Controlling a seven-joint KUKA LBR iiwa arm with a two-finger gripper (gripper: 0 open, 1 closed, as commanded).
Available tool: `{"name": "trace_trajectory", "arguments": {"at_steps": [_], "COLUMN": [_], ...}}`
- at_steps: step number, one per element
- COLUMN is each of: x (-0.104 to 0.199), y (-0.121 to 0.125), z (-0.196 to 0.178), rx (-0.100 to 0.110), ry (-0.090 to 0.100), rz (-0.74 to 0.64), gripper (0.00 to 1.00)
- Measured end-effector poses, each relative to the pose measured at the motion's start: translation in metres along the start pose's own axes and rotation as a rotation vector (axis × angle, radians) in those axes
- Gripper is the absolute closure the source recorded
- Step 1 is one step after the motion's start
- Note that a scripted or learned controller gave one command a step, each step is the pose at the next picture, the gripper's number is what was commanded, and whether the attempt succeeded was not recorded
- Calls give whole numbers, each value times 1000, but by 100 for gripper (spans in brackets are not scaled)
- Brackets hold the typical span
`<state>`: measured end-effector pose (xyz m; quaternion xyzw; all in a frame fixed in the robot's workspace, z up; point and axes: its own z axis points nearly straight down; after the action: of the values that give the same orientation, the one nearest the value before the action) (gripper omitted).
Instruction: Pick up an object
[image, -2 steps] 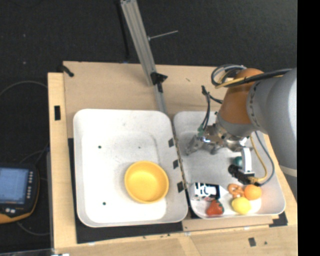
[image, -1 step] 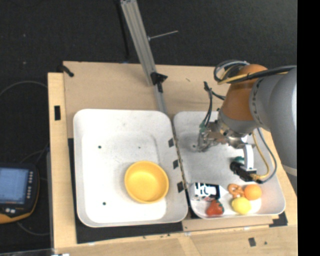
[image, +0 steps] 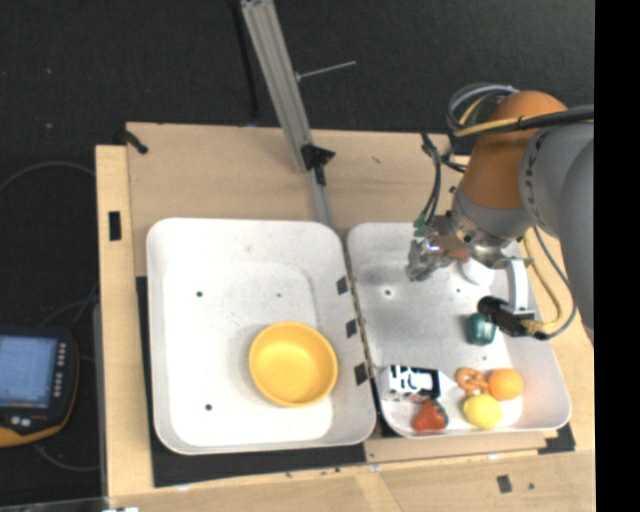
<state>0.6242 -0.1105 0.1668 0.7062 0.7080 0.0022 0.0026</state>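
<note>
**A:** Camera view: why was the gripper (image: 420, 262) hanging over bare floor at the back of the right bin (image: 385, 260)?

**B:** Probably between tries. Candidates sat clustered at the front: orange (image: 506, 383), lemon (image: 482, 410), strawberry (image: 430, 417). Couldn't tell whether the pincer was clenched. The yellow bowl (image: 292, 362) sat in the left bin (image: 180, 300).

no word, number or brand can be read anywhere. the nearest thing to lettering is some white marking on the small flat black packet (image: 414, 381) lying in the near left corner of the right shallow white plastic bin (image: 400, 300), but it is too small and blurred to make out. the lit blue screen of the grey and orange handheld pendant (image: 30, 385) at the left edge shows a pale glow with no characters that can be told.
</note>
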Motion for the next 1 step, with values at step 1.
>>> {"name": "trace_trajectory", "arguments": {"at_steps": [1], "x": [-1], "y": [2], "z": [-54], "rx": [0], "ry": [0], "rz": [0], "gripper": [100]}}
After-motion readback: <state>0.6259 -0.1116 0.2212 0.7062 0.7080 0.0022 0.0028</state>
